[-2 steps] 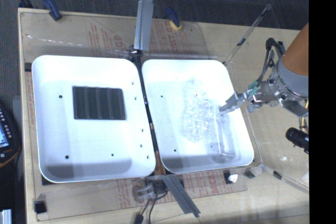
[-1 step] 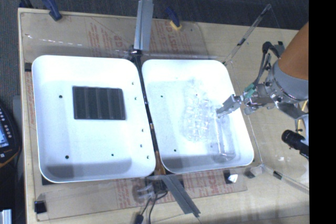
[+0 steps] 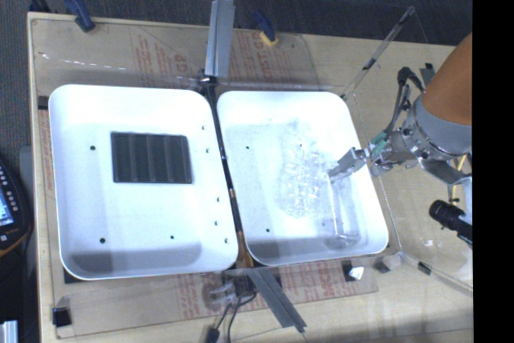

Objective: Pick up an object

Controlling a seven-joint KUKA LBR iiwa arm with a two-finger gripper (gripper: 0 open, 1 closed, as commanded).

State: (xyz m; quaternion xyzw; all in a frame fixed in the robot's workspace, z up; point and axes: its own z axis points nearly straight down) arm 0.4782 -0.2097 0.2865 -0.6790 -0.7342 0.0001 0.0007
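Note:
In the right bin [image 3: 241, 173] lies a clear crinkled plastic piece [image 3: 299, 173], hard to make out against the white floor. A clear tube-like item [image 3: 340, 217] lies near that bin's right wall. A dark grey ribbed rectangular block [image 3: 151, 157] rests flat in the left bin [image 3: 72, 197]. My gripper [image 3: 347, 164] reaches in over the right bin's right side and hangs just right of the crinkled plastic and above the clear tube. I see nothing held in it.
A grey metal bar [image 3: 219, 36] stands at the back between the bins, with blue clamps [image 3: 80, 12] along the bench's far edge. A thin rod [image 3: 385, 44] slants at the back right. Black hardware [image 3: 450, 217] sits right of the right bin.

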